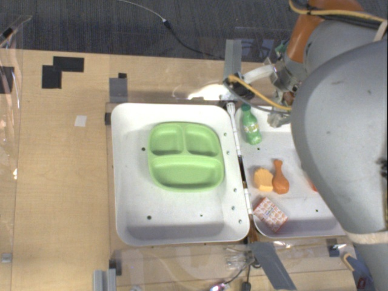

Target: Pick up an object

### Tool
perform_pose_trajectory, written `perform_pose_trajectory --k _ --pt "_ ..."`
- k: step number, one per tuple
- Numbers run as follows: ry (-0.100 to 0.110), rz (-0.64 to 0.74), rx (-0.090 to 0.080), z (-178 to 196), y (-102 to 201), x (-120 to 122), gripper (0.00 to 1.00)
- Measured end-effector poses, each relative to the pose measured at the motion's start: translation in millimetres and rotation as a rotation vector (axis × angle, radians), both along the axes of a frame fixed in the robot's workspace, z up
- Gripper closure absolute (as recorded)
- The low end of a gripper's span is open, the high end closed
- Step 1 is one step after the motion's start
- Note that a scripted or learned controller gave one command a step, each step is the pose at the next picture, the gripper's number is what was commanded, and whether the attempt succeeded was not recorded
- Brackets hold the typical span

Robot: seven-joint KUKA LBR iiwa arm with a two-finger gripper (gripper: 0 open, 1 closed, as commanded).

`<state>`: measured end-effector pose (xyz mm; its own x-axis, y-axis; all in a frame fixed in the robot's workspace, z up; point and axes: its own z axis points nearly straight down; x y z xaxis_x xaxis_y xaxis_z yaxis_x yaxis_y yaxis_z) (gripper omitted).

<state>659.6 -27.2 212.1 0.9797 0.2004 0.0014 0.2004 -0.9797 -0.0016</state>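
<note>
the pincer [280, 111] hangs over the right bin [303, 223], likely lining up a pick; its opening i cannot tell. green bottle [249, 126] lies just left of it, loose.

Left white bin [127, 223] on a pale wooden bench [54, 180]. Inside that bin, toward its far half, a green tray [185, 156] with 3 compartments, lying flat. Just beyond its far left corner, a grey bracket [119, 88]; farther left, an L-shaped black mark [60, 70]. Well behind, a thin cable [163, 22] across dark carpet [200, 5].
</note>
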Motion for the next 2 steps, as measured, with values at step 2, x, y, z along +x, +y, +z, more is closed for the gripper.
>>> perform_pose_trajectory --k 2 --pt "0.000 0.001 0.000 27.8 30.2 -2.4 1.00"
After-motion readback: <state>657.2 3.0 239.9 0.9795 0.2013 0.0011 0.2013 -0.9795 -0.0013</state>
